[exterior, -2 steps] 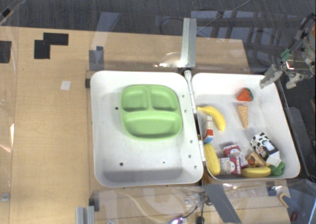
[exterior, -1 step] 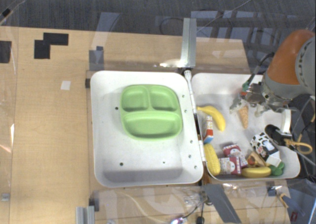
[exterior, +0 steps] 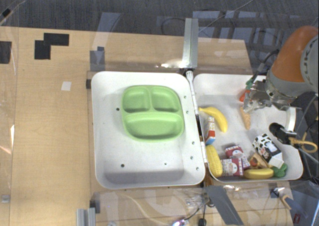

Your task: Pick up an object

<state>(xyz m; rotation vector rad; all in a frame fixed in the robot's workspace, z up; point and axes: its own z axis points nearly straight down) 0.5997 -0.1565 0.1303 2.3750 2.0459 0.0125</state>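
Gripper (exterior: pixel 255 101) hangs over the far right part of the right bin (exterior: pixel 224 83), at the end of the grey arm (exterior: pixel 294 65) with its orange band; whether it is spread or pressed together I cannot tell, and nothing can be seen held in it.

Just beside it, on the near side, lies the tan cone-shaped piece (exterior: pixel 245 119) on the white floor of this bin; its long axis runs from the far side to the near side, only a little slanted; the wider end is under the gripper and the thin end seems to point to the near wall (the piece is small, so this is not fully sure). A small red thing (exterior: pixel 242 97) shows at the left edge of the gripper, too hidden to name.

To the left of the cone, a little apart, lies a banana (exterior: pixel 217 117); near the dividing wall is a small tube (exterior: pixel 211 132), and below it a corn cob (exterior: pixel 214 160). Along the near wall things are crowded: red packets (exterior: pixel 233 162), a black-and-white spotted piece (exterior: pixel 264 145), a yellow piece (exterior: pixel 258 173) and a green piece (exterior: pixel 281 170); all of these are well apart from the cone.

The left bin (exterior: pixel 107 120) holds a green divided plate (exterior: pixel 152 112).
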